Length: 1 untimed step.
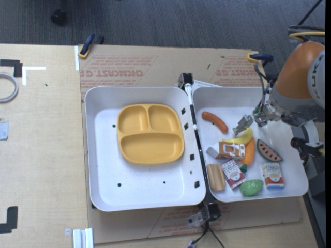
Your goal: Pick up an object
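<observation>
The right bin (289, 130) holds a jumble of toy food. It includes a red sausage (214, 121), a yellow banana (243, 137), an orange carrot (249, 152), a watermelon slice (270, 152), a small juice carton (272, 175), a green lump (251, 187), a tan cylinder (215, 177), a red-and-white packet (233, 172) and an orange box (231, 150). My gripper (250, 121) hangs open just above the banana's upper end, to the right of the sausage. Nothing is between its fingers.
The left bin (103, 154) holds a yellow divided plate (151, 133). A clamped divider (192, 133) joins the two bins. The arm's orange band (302, 71) overhangs the right bin's far right corner. Cardboard lies under both bins.
</observation>
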{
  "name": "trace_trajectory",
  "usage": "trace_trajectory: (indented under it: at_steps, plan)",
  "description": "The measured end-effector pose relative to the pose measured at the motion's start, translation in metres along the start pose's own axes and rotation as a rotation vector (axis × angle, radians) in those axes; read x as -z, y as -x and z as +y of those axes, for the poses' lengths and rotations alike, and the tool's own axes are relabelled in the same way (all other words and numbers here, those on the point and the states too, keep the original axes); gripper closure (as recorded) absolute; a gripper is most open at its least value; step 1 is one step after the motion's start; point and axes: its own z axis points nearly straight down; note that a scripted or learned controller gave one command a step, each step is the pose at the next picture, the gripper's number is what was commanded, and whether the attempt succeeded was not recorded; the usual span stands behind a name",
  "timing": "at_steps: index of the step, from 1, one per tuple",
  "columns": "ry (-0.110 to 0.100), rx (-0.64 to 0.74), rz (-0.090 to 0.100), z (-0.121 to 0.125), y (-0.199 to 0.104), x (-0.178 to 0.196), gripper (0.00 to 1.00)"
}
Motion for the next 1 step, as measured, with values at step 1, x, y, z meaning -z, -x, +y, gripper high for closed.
trace_trajectory:
  at_steps: [1]
  plan:
    - [0.000,-0.015,0.000,-0.0443,-0.0313,-0.0001,0.00]
